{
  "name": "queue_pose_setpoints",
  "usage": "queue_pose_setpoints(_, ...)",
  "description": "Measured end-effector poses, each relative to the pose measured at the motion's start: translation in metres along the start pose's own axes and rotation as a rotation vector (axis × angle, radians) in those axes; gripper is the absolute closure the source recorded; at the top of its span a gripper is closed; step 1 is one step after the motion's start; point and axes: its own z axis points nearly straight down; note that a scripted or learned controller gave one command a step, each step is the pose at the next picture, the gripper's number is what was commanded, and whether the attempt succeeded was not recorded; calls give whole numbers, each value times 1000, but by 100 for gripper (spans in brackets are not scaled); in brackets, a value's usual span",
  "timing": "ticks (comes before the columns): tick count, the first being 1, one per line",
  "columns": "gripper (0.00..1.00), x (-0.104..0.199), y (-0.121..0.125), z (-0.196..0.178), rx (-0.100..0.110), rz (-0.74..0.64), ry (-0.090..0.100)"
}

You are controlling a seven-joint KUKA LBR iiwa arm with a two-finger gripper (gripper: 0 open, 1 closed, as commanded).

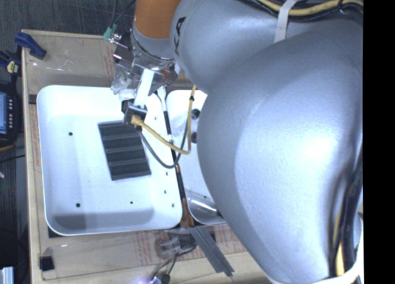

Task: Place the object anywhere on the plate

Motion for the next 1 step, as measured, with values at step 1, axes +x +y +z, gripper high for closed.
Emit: queue_pose_setpoints(1,0,0,0,0,1,0,-1)
